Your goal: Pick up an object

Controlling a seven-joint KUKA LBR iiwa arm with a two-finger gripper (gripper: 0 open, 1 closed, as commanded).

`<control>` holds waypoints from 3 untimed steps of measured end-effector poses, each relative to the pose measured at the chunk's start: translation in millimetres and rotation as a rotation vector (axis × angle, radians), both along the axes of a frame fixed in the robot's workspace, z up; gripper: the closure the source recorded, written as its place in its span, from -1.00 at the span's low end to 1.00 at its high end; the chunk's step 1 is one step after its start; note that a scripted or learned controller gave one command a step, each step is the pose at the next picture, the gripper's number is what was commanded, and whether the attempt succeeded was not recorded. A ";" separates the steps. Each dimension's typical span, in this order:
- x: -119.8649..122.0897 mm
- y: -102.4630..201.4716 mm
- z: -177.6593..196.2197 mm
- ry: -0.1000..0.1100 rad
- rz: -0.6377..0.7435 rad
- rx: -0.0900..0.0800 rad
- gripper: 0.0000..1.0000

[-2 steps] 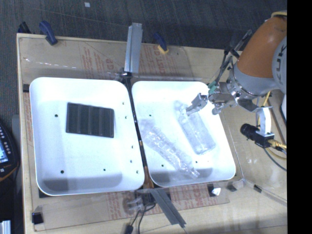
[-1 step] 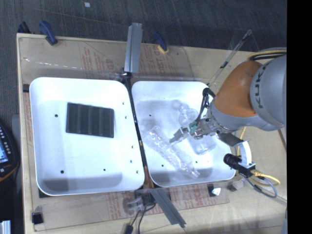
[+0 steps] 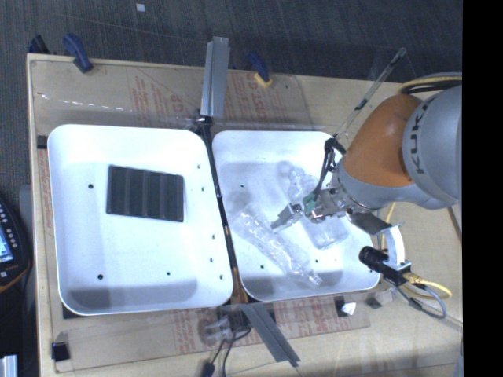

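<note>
This is a robotics lab or test cell, not a home or shop. A wooden bench (image 3: 47, 210) carries two shallow white bins set side by side, the left bin (image 3: 71, 179) and the right bin (image 3: 251, 151), with a grey metal bar (image 3: 214, 77) standing at the seam between them. Blue clamps (image 3: 77, 52) grip the bench's far edge. A grey industrial arm with an orange band (image 3: 377, 151) reaches in over the right bin, with loose cables (image 3: 424, 293) trailing beside it. The floor around the bench is dark carpet (image 3: 236, 6), and part of a handheld control pendant (image 3: 9, 246) shows at the left edge.
</note>
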State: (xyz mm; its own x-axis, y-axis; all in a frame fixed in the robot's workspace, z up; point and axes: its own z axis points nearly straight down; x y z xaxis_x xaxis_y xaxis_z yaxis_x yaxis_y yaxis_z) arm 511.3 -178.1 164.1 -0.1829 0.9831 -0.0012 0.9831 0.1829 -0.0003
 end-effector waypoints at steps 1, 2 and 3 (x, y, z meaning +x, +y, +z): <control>-34.6 34.0 27.3 0.003 0.074 0.003 -1.00; -31.4 23.0 -71.0 -0.007 0.006 -0.001 -1.00; -26.2 52.4 -70.3 -0.007 0.076 -0.008 -1.00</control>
